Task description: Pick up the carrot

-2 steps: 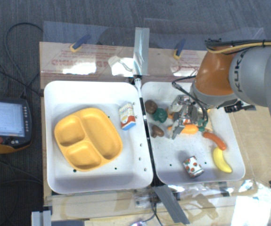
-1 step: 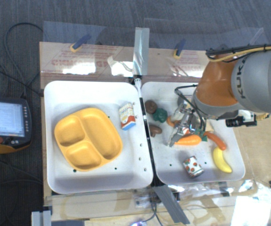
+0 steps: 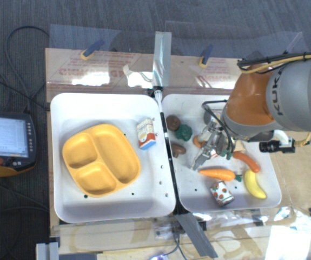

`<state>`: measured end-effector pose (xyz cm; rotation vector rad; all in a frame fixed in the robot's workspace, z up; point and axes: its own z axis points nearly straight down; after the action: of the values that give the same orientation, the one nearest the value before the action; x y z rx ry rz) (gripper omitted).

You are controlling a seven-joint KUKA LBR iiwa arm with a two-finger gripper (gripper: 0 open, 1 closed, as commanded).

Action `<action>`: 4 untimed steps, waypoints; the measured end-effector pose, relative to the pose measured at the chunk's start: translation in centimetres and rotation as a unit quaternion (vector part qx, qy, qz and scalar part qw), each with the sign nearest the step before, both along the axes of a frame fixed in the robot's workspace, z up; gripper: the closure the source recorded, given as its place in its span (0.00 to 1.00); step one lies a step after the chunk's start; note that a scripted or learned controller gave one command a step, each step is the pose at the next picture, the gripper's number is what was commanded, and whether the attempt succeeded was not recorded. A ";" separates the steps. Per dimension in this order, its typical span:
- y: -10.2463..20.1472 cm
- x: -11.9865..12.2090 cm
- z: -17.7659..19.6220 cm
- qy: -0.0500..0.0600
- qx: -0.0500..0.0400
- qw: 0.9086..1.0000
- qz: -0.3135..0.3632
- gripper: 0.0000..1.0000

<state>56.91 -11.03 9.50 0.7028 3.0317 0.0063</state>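
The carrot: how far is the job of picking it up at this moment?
Done: the gripper is over the right bin, just above and left of the carrot. In hand: nothing; the carrot lies on the bin floor beside the banana. Left: closing on it and lifting.

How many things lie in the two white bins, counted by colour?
Yellow: 2, the divided plate and the banana
Orange: 2, the carrot and an orange-red piece
Brown: 2, two small lumps
Green: 1, a small toy
Printed: 2, a carton and a can
Total: 9, not counting a piece partly hidden by the gripper.
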 end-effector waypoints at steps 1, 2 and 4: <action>0.0 -5.2 0.0 0.000 -0.005 0.997 0.078 0.00; 0.3 -6.0 -0.1 -0.001 0.002 0.997 -0.080 0.00; 5.5 -8.4 9.0 0.014 0.004 0.981 -0.194 1.00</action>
<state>48.46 -5.56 18.45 1.2901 2.8632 0.0006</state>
